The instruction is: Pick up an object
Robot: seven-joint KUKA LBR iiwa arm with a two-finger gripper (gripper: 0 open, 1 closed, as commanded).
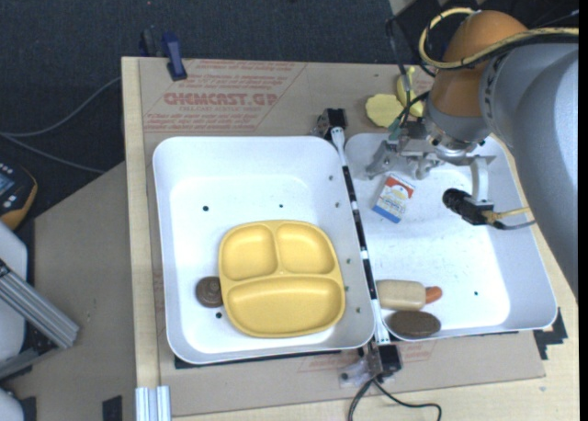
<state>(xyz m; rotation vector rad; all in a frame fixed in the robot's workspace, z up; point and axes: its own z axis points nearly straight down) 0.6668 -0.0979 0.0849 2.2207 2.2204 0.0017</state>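
Across the bench you are looking at two white bins sitting side by side. One yellow divided plate (280, 278) is lying in the left bin (184, 180), with one brown disc (209, 292) touching its left edge. Three things are resting in the right bin (514, 290): one small carton (393, 199) near the top, one tan roll (404, 295) and one dark brown patty (413, 324) at the bottom left corner. Your gripper (424, 157) is hovering just above the carton, and you cannot tell how it is set. One yellow lump (383, 109) is lying outside, beyond the right bin.
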